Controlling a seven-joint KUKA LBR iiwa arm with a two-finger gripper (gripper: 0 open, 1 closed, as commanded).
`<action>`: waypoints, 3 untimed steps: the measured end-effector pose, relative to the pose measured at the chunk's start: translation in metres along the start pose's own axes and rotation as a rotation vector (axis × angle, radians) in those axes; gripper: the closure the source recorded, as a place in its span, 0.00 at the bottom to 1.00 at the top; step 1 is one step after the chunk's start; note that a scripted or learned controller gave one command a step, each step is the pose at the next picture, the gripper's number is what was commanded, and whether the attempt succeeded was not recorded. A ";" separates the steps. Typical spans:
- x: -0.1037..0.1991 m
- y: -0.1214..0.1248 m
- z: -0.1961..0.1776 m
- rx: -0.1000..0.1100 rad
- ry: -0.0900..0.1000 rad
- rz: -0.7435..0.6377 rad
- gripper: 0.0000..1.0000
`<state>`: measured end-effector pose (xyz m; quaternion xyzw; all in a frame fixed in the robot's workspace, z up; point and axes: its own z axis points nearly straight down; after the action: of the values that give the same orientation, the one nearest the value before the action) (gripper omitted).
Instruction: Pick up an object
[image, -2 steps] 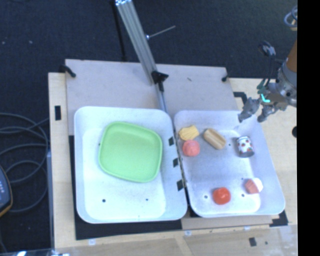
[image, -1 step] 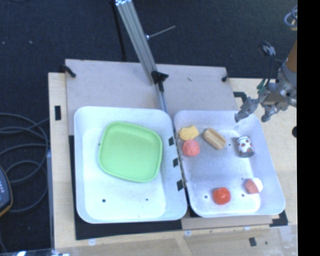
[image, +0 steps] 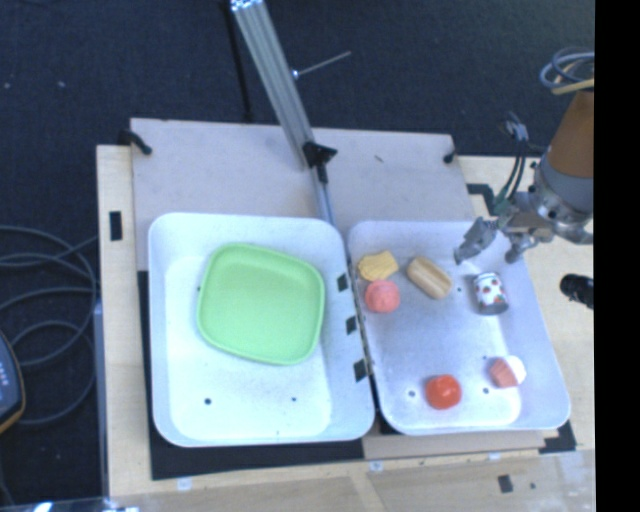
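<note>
**Arm poised over the right bin**

The tabletop (image: 250, 150) carries two white bins. The left bin (image: 180, 400) holds a green plate (image: 262, 303). The right bin (image: 540, 400) holds a bread roll (image: 429, 277), yellow piece (image: 377, 266), pink ball (image: 381, 296), red ball (image: 443, 391), red-and-white piece (image: 506, 371) and small spotted cup (image: 489, 291). The gripper (image: 496, 243) hangs open above the cup, gripping nothing.

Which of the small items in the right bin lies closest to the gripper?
The white spotted piece, just below the gripper. The tan roll sits farther left; the rest lie farther off still.
</note>
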<state>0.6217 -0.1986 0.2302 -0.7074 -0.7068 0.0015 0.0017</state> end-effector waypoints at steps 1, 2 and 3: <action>-0.001 0.007 0.060 0.000 0.000 -0.001 0.00; -0.007 0.005 0.113 -0.006 0.003 -0.005 0.00; -0.010 0.005 0.101 -0.008 0.000 -0.002 1.00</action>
<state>0.6262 -0.2082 0.1288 -0.7067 -0.7075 -0.0015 -0.0010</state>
